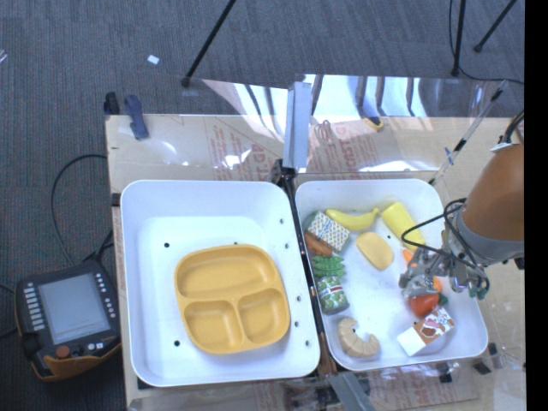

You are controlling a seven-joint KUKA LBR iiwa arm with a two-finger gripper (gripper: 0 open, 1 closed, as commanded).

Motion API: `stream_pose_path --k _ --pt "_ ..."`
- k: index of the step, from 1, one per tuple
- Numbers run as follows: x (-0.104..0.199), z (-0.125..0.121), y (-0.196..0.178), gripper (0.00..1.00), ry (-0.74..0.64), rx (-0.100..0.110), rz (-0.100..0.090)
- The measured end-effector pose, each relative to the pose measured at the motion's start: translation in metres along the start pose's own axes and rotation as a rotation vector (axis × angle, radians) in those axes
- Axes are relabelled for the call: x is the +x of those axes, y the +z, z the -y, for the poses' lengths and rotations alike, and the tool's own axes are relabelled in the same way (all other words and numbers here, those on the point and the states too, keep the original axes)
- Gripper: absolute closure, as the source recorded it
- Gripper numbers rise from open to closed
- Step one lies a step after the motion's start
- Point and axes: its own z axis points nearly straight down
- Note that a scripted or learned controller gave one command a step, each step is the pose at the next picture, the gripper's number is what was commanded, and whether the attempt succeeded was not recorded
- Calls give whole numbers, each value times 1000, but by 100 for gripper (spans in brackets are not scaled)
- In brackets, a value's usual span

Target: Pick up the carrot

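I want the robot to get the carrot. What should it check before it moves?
1. Carrot found: ok, what looks like the carrot lies by the right bin's left wall.
2. Gripper over carrot: not ok, it is on the bin's right side, near the red tomato.
3. Carrot held: not ok, it lies apart from the gripper.
4. Room around carrot: cannot tell, the checkered box sits close.
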Motion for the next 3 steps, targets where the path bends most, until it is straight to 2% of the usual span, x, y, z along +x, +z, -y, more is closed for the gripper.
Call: stream_pose_path --k 1,2,3 --pt "61 -15 17 100 -13 0 1" --pt "54 10 16 100 -455 -3 11" --pt "21 -72 18 100 -624 -2 2"
